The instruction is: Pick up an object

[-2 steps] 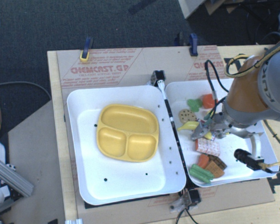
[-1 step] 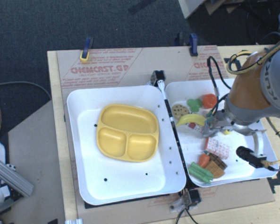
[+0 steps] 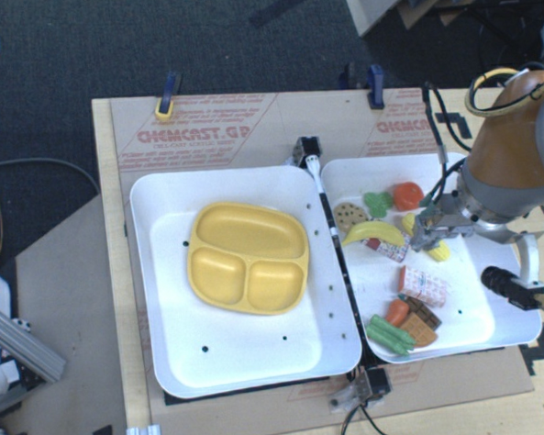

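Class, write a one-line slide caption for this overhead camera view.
Robot arm's claw poised over toy food in the right bin; a yellow divided plate sits in the left bin.

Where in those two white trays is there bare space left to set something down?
The left bin has bare floor all around the yellow divided plate, widest along its near edge. The right bin is crowded: cookie, banana, tomato and other toys under the gripper. Its near right corner has some bare floor.

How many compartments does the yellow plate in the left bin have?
3. The yellow plate has one wide compartment across its far side and two smaller ones on its near side, one left and one right. None seems hidden.
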Robot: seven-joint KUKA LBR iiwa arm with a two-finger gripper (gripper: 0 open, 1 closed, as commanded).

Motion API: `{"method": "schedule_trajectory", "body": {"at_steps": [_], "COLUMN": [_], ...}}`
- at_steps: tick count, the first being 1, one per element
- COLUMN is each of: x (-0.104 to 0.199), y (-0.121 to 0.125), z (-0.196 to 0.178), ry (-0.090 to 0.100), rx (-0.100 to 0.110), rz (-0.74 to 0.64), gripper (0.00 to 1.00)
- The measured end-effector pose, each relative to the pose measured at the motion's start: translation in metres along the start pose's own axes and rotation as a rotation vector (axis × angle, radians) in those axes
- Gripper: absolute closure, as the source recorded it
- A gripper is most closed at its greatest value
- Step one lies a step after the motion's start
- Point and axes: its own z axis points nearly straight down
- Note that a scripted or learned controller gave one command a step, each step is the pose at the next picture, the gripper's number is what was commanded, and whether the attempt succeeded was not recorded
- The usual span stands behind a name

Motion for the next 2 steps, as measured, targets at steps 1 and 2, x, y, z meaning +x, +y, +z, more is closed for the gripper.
{"method": "schedule_trajectory", "body": {"at_steps": [1, 2], "x": [-0.002, -0.003], "y": [0.011, 0.012], "z": [-0.048, -0.068], "ry": [0.000, 0.000], "rx": [-0.001, 0.001], "rz": [-0.001, -0.001], "gripper": [1.00, 1.00]}}
